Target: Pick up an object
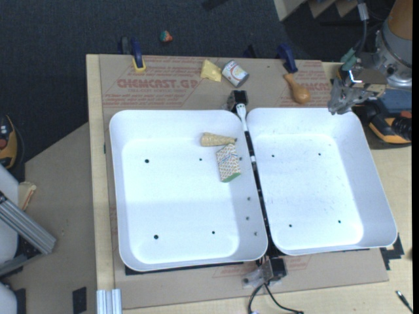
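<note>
Up by the far right corner of the right bin [366, 149], my pincer [342, 103] hangs; how wide, I cannot tell. Meanwhile the left bin [131, 175] holds a tan cone [217, 139] touching a patterned packet [228, 162].

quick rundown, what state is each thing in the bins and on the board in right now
tool: above the right bin's far right corner, nothing seen in it
patterned packet: lying flat in the left bin
tan cone: on its side, touching the packet's far end
right bin: sits beside the left bin
wooden piece: lying on the board behind the bins
small can: tipped on its side
</note>
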